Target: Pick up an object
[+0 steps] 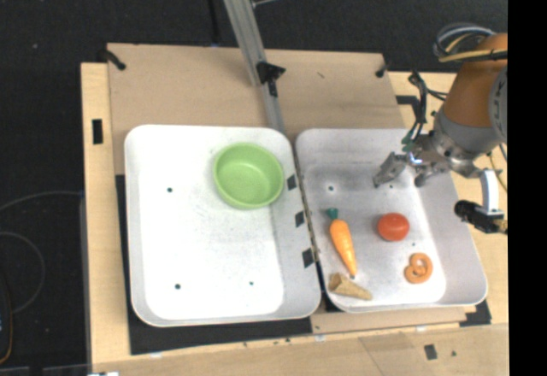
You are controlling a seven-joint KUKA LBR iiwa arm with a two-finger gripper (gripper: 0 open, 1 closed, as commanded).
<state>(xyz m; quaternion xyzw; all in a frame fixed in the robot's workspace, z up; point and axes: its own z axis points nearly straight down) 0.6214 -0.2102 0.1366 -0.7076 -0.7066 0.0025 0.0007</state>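
The gripper (pixel 404 169) is being held over the upper part of the right bin (pixel 359 152), reaching in from the right, and its two fingers (pixel 385 175) are seen spread apart with nothing between them. No single object is named by the task, so four candidates are being offered in the right bin: a tomato (pixel 393 226) just below the gripper, a carrot (pixel 343 244) lying lengthwise near the bin's left wall, a small orange ring-shaped piece (pixel 419 267) towards the lower right, and a tan wedge (pixel 349 286) touching or almost touching the carrot's tip. A green bowl (pixel 248 176) is resting in the left bin (pixel 171 237), well apart from the arm.

All are judged to be light toy foods. The tomato is being taken as the nearest target; it looks round, smooth and probably stiff, so slipping is to be expected unless it is pinched across its widest middle. The carrot is thought easier: a grasp across its thicker upper half is advised, away from the wedge
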